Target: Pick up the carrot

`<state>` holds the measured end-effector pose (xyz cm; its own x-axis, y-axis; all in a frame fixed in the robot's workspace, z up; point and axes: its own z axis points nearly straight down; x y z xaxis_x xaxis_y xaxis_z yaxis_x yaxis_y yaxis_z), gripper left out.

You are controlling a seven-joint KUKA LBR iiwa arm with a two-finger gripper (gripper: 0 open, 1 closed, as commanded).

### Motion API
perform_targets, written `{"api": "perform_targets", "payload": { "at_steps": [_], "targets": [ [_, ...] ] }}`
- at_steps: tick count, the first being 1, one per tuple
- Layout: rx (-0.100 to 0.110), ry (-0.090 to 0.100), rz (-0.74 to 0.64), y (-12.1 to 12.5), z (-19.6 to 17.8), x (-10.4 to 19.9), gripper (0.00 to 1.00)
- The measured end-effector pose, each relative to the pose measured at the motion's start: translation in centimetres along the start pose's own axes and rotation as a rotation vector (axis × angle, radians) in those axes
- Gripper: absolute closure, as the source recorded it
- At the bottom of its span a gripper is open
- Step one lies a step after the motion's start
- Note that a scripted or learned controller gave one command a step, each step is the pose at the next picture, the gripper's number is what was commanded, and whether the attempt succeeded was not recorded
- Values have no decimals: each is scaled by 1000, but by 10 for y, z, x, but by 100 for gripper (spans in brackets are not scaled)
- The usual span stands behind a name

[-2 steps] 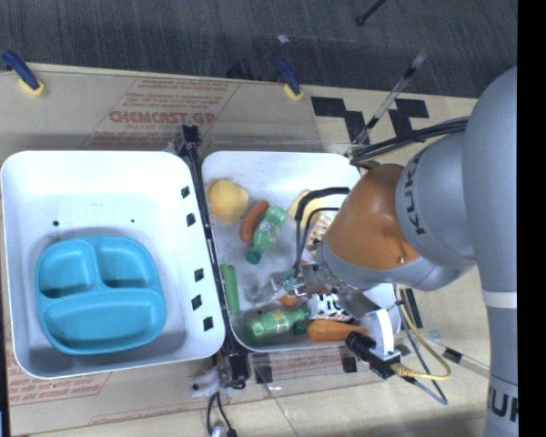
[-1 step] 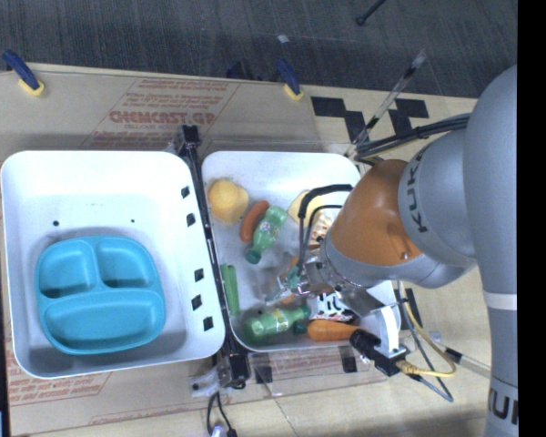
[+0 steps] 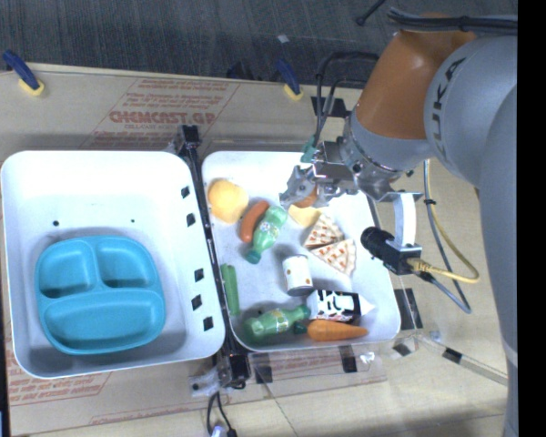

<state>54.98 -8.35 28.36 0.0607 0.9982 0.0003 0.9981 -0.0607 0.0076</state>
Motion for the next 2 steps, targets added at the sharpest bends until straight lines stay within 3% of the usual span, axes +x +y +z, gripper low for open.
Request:
{"api": "perform_targets", "payload": {
  "at_steps": [1,2],
  "targets": [
    [23,-2,176,58,95,82,100],
    [23,-5,366,12,87,145,100]
  ]
}}
